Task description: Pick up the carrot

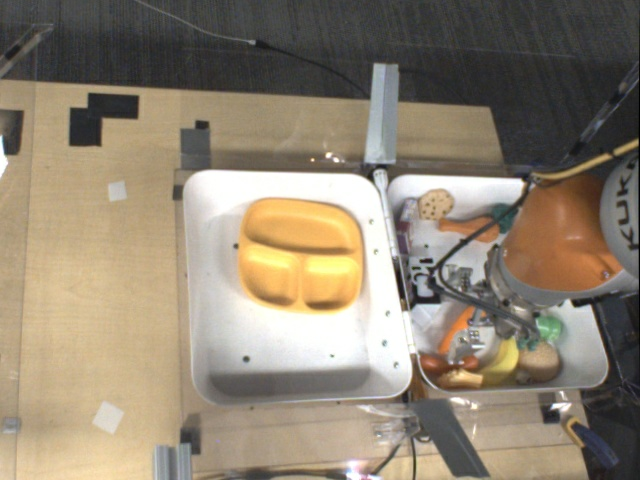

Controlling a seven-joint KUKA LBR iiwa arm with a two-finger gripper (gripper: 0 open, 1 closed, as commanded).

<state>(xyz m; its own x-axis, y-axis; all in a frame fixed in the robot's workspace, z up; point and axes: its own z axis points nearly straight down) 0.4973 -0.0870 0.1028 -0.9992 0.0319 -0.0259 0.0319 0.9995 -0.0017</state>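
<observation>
Reaching in from the right side of the frame, the arm (575, 233) hangs over the right bin (598, 363), and its orange band covers much of that bin's upper right part. The gripper (478, 330) is low in the bin, among the toys in the lower middle; whether it is clenched or released I cannot tell.

The carrot (456, 326) lies tilted just to the left of the gripper, close to it or touching it (which one is not clear). A second orange piece with a green end (470, 225) lies in the upper part of the bin, near a cookie (435, 204). A banana (503, 360) and a potato (538, 363) crowd the lower edge.

The left bin (215, 298) holds a yellow divided plate (300, 253) in its upper middle, with wide open floor around it, especially below.
</observation>
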